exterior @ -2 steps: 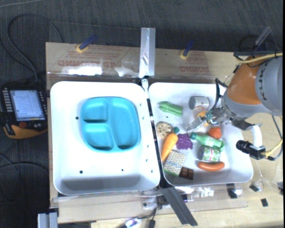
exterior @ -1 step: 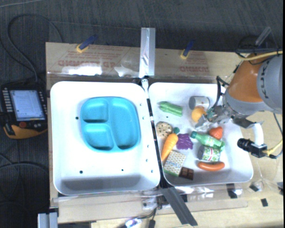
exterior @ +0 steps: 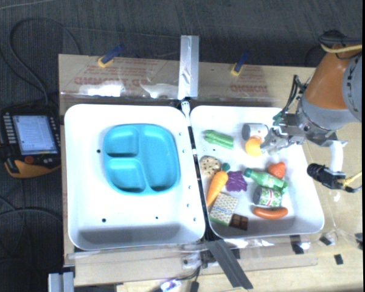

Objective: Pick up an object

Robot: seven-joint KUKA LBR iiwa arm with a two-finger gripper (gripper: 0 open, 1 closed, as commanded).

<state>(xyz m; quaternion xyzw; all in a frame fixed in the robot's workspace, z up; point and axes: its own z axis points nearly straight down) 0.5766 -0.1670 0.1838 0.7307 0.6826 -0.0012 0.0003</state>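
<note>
- nearest in the right white bin (exterior: pixel 313 215): red plastic sausage (exterior: pixel 271 212), orange toy carrot (exterior: pixel 214 187), green toy bottle (exterior: pixel 264 178).
- farther: round orange toy fruit (exterior: pixel 253 145), just beside my pincer (exterior: pixel 274 137), whose grip i cannot tell.
- left white bin (exterior: pixel 85 224) carries a blue divided plastic tray (exterior: pixel 140 158).

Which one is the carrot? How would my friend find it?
Look in the right white bin, near its left wall. The carrot lies slanted below the spotted cookie, beside purple grapes. It is the long orange cone.
</note>
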